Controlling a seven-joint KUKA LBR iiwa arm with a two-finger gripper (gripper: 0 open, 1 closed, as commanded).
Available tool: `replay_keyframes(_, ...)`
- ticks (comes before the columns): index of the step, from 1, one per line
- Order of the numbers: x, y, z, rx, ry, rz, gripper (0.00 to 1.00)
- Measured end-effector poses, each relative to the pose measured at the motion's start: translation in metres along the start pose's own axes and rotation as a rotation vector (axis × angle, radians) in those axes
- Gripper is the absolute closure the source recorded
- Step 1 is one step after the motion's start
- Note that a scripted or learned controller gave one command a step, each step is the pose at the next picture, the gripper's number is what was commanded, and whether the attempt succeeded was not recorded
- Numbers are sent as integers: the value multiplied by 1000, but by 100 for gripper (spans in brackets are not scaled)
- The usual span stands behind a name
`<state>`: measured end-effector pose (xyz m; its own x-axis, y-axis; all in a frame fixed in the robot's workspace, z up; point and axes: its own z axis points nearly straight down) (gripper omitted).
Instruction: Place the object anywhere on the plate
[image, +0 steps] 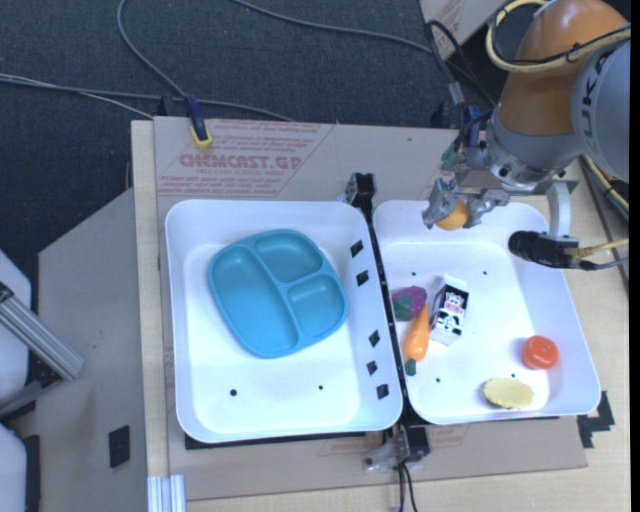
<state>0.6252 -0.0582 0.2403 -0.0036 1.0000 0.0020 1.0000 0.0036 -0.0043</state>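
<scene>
A blue plate (278, 290) with three compartments lies in the left bin (200, 400), toward its back. My gripper (455, 210) hangs over the back left corner of the right bin (570, 300). A small yellow-orange round object (453, 216) shows between its fingers, so the gripper is shut on it. The gripper and object are to the right of the plate, past the divider between the bins.
In the right bin lie a purple piece (408, 300), an orange carrot (417, 336), a white box with black marks (452, 310), a red-orange round item (540, 352) and a yellow lump (508, 392). Black clips (360, 188) line the divider. Cables run behind the bench.
</scene>
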Motion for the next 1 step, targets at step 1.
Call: replay_keyframes(1,40,-19,-3,-1,0,0,100)
